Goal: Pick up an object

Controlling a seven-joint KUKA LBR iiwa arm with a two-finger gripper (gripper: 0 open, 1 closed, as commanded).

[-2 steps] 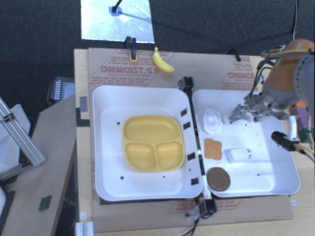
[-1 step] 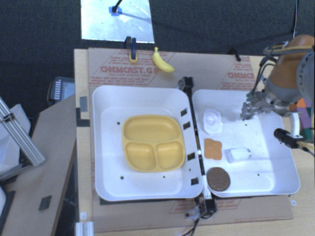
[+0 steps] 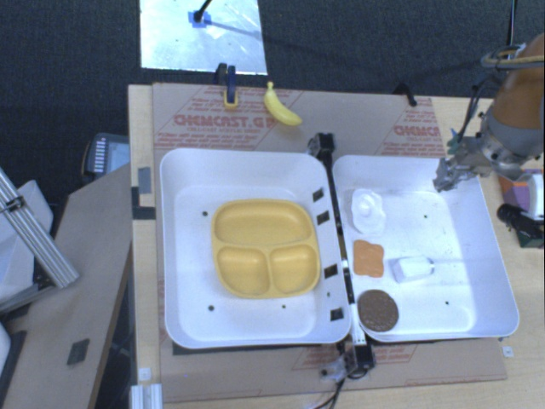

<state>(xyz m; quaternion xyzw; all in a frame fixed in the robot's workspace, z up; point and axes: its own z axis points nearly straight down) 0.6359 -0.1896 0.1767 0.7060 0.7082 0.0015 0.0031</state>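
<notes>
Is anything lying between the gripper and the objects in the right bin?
Nothing visible does. The gripper is at the right bin's far right corner, and bare white floor separates it from the white object, orange piece, white block and brown disc.

It was a robotics lab: a bench topped with a board printed "CHEMCAST" bore two white bins, with aluminium framing at nine o'clock, cables at six o'clock, and dark carpet toward eleven.
</notes>
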